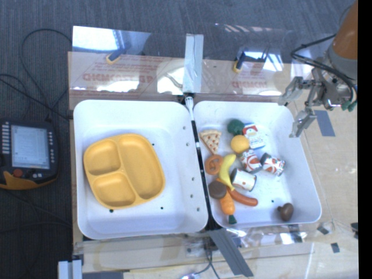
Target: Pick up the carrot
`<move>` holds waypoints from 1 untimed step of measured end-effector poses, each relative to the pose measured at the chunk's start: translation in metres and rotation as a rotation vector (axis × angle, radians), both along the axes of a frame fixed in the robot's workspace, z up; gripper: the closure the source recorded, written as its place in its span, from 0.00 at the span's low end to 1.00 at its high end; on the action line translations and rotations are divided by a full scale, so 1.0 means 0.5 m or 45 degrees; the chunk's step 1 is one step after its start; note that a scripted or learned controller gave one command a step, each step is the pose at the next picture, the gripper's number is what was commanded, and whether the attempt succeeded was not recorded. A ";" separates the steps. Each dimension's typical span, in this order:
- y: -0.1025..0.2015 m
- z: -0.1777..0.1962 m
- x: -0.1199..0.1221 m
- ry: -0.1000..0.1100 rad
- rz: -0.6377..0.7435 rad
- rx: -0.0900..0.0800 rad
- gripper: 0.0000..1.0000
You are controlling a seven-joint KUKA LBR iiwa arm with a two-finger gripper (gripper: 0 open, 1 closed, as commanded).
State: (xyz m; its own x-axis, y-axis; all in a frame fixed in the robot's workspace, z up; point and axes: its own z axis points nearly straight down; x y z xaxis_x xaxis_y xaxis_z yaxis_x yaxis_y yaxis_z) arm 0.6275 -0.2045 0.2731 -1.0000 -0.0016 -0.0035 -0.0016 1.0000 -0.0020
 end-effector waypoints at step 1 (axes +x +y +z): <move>0.091 -0.262 -0.045 -0.019 0.270 -0.007 0.00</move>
State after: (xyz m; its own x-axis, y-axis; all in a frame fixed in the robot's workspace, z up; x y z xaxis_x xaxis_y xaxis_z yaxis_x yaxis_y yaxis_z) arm 0.6049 -0.1590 0.1423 -0.9770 -0.2124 -0.0174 -0.2123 0.9772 -0.0087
